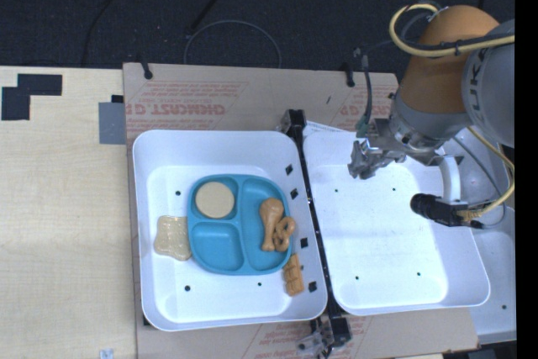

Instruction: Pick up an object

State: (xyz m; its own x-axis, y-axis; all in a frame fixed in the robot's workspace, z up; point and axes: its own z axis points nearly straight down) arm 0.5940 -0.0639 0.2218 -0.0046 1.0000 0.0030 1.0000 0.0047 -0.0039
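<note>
The left bin holds a blue divided plate. A round tan biscuit lies in the plate's upper left section and a brown pretzel-like toy in its right section. Against the plate's left edge lies a pale toast-shaped piece, and a small brown piece sits by the plate's lower right corner. My gripper hangs over the upper left part of the right bin, well away from all these objects. I see nothing held in it.
A black divider strip runs between the two bins. A black cable fitting off the arm hangs over the right bin's right side. Cardboard lies under the bins, with a wooden bench top to the left.
</note>
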